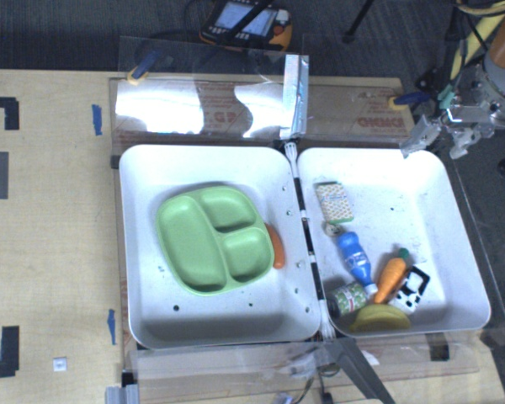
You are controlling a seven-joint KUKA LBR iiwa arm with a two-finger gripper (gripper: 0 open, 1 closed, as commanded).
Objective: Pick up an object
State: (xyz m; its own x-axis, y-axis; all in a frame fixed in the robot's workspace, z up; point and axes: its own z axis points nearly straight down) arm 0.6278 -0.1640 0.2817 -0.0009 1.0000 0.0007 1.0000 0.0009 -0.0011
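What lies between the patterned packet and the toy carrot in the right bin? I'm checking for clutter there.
In the camera view, a blue bottle lies between the patterned packet and the toy carrot, slanting toward the carrot.

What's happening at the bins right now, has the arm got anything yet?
Nothing is in hand yet. The gripper sits at the far right corner of the right bin, above its rim. The blue bottle, toy carrot, small can, patterned packet and a black-and-white block lie in that bin. The green divided plate lies in the left bin.
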